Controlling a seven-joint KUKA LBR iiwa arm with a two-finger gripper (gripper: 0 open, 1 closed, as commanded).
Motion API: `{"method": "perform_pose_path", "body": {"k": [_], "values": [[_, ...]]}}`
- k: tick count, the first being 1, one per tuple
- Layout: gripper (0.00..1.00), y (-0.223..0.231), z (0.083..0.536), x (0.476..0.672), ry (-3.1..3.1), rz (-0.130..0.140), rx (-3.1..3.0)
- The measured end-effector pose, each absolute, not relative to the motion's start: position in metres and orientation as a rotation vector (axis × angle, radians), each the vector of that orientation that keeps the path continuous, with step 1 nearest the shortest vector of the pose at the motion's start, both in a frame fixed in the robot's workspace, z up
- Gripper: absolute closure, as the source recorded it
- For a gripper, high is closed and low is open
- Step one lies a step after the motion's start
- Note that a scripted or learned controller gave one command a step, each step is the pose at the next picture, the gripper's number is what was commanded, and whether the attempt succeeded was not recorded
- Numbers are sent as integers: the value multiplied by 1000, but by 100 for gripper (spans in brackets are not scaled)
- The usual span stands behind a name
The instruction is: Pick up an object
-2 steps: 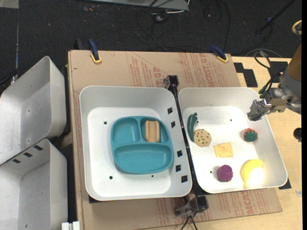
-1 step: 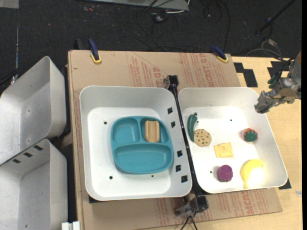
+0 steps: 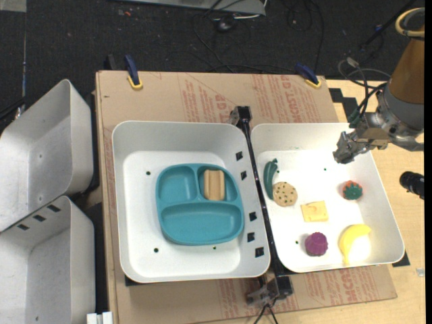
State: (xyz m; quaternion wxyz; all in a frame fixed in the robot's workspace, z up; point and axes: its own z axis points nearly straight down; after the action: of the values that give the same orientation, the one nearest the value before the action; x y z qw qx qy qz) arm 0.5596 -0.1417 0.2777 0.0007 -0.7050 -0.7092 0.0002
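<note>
Looking down, you have two white bins side by side. Left bin (image 3: 128,201): one teal divided plate (image 3: 200,204), with a tan block (image 3: 214,184) in its far right compartment. Right bin (image 3: 388,208): green pod (image 3: 270,178) by the left wall; cookie (image 3: 285,194) just beside it; yellow square (image 3: 314,212) at centre; purple ball (image 3: 316,244) and banana (image 3: 353,240) near; strawberry (image 3: 352,190) right. Gripper (image 3: 344,151) hangs over the far right part, nothing visibly held; you cannot tell its jaw state.
</note>
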Motion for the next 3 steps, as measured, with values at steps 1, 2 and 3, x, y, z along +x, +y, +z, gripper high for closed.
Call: {"method": "perform_pose_path", "body": {"k": [1, 2, 3], "values": [[100, -95, 279, 545, -2226, 1, -2215], [100, -39, 277, 531, -2228, 1, -2212], [100, 3, 257, 517, -2226, 2, -2212]]}}
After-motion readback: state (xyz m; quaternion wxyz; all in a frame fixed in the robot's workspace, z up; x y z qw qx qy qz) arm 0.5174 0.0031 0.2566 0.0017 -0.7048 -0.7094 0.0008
